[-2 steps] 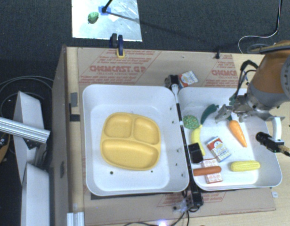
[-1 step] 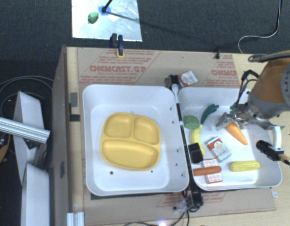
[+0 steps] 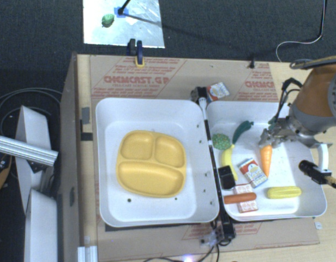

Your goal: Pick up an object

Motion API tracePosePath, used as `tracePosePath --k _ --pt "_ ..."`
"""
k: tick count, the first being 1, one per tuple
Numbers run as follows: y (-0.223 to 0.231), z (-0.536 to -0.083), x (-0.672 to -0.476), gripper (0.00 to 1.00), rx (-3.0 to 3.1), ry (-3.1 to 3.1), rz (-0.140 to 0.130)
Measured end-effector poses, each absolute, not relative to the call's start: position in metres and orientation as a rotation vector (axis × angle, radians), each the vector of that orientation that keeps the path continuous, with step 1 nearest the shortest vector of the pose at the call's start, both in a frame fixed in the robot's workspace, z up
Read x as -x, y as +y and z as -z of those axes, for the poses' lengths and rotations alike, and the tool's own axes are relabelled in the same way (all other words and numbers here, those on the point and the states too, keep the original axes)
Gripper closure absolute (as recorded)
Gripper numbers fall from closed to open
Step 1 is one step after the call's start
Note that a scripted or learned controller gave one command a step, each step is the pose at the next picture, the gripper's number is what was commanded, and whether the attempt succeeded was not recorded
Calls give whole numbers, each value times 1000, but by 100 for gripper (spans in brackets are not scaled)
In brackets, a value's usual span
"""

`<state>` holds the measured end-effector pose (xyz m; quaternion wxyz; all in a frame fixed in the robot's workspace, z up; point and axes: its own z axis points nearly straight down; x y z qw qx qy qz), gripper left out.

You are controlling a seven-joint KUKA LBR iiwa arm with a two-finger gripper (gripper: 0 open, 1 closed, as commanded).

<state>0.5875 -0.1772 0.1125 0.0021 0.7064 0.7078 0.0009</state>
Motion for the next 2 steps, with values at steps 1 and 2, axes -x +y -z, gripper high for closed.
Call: tracePosePath --k 1,2 --pt "-131 -202 -594 100 -2214 2223 -5" --pt "-106 -216 -602 100 -2215 2225 -3"
